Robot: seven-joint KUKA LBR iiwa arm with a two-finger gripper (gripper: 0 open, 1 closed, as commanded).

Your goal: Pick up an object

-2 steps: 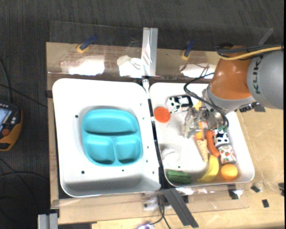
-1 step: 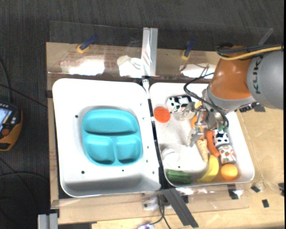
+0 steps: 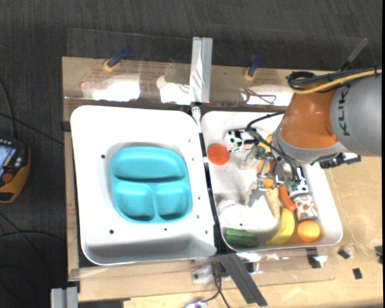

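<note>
From my remote seat I work up the right bin (image 3: 333, 220) from its near edge. Along that edge lie a cucumber (image 3: 241, 237), a banana (image 3: 282, 226) and an orange (image 3: 308, 230), close together, with a small juice carton (image 3: 304, 205) and a carrot (image 3: 286, 197) just above them.

The hand (image 3: 264, 183) hangs over the bin's middle, under the arm's orange band (image 3: 308, 117). I see metal parts there, but wires and clutter blur them, so I cannot tell how wide it is spread or whether anything sits in it.

The relation I steer by: the carrot is the nearest thing, just beside the hand at about four o'clock, its long axis running roughly eleven to five. The banana lies beyond it at five o'clock, curving up from the near edge. I judge a short shift that way, with the grip set across the carrot's axis, is the likeliest pick.

Farther off, a red ball (image 3: 217, 153) sits at ten o'clock near the divider, with a black-and-white toy (image 3: 238, 139) beside it. The left bin (image 3: 90, 172) holds a blue tray (image 3: 150, 183).
</note>
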